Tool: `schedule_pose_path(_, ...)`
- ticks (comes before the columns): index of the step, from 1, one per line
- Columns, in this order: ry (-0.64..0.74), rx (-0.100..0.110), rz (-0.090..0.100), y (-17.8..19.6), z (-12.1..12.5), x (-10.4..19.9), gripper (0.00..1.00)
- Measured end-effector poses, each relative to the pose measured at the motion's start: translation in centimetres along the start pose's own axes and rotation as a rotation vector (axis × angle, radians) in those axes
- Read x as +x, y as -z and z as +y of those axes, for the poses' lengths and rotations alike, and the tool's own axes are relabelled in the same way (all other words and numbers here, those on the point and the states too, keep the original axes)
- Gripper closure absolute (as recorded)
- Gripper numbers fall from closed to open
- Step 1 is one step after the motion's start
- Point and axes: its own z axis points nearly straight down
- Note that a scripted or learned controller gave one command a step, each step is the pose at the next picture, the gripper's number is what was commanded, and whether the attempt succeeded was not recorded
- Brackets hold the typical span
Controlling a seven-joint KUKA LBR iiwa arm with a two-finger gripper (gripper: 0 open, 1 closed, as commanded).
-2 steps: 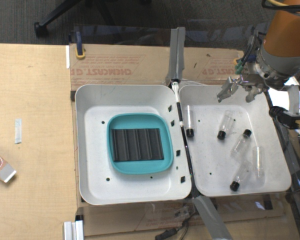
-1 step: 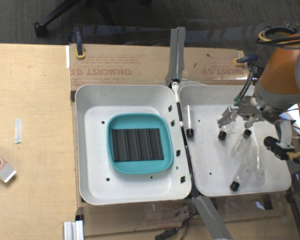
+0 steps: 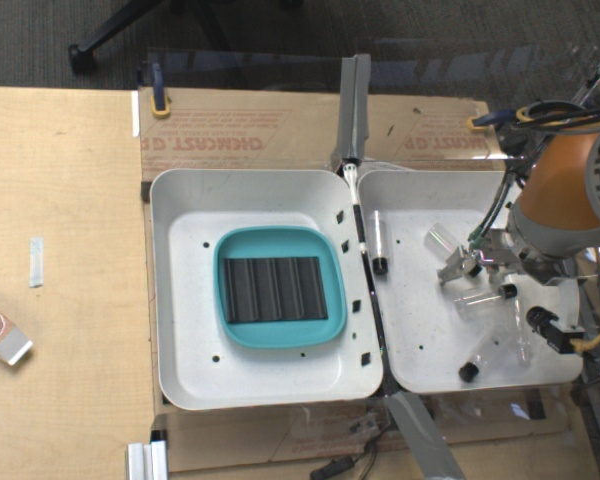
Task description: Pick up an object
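Note:
My gripper [image 3: 462, 268] hangs low over the middle of the right bin [image 3: 410, 358], below the arm's orange band [image 3: 565, 178]. Several clear plastic pieces lie around it. A clear tube with a black cap [image 3: 377, 241] rests along the bin's left wall. A small clear piece [image 3: 440, 238] sits just up and left of the gripper, and another clear piece [image 3: 477, 299] lies just below it. A second clear tube, with its black cap [image 3: 468, 371], lies near the front edge. Nothing can be made out inside the gripper.
The left bin [image 3: 180, 268] holds a teal tray [image 3: 277, 288] with dark ridges. A divider post [image 3: 354, 108] stands between the bins at the back. A small packet [image 3: 2, 333] and a strip [image 3: 36, 262] lie on the wooden bench at far left.

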Motion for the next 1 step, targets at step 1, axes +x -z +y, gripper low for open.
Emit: schedule_pose_path(1, -0.003, 0.001, 0.000, 0.87, -0.03, -0.11, 1.00)
